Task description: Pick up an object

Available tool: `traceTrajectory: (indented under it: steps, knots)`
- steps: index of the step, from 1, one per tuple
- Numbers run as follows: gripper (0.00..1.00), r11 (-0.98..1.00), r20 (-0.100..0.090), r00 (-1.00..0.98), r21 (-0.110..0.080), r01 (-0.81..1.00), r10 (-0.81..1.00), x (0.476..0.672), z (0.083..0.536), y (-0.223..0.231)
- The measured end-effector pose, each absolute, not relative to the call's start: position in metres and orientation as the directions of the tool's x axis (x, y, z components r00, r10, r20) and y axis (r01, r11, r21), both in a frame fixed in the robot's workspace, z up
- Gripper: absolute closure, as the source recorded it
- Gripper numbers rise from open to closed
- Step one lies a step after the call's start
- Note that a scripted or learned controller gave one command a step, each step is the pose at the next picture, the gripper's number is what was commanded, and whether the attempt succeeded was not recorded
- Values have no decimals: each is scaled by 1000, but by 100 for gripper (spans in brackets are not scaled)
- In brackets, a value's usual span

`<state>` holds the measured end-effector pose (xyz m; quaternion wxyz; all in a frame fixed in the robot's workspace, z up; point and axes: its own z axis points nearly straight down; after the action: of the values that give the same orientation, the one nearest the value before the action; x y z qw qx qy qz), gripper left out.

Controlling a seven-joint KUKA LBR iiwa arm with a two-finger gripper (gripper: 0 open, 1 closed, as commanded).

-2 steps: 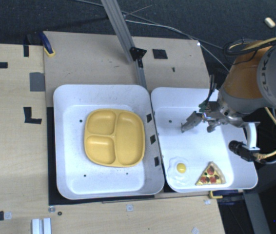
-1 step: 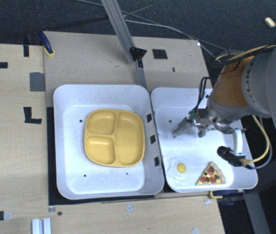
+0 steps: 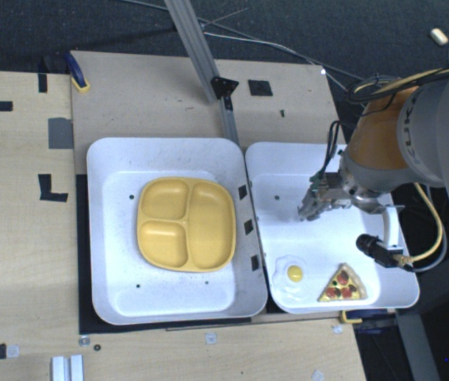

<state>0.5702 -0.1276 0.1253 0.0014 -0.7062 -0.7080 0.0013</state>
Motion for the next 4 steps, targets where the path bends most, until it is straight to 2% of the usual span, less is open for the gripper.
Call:
traceTrajectory:
  steps: [1, 3, 4]
  knots:
    - [100, 2, -1, -2, 3, 1000, 1000, 576, 173, -120]
    - [100, 1, -1, -1, 3, 1000, 1000, 585, 283, -113]
    - [100, 4, 0, -4, -2, 1000, 1000, 567, 283, -64]
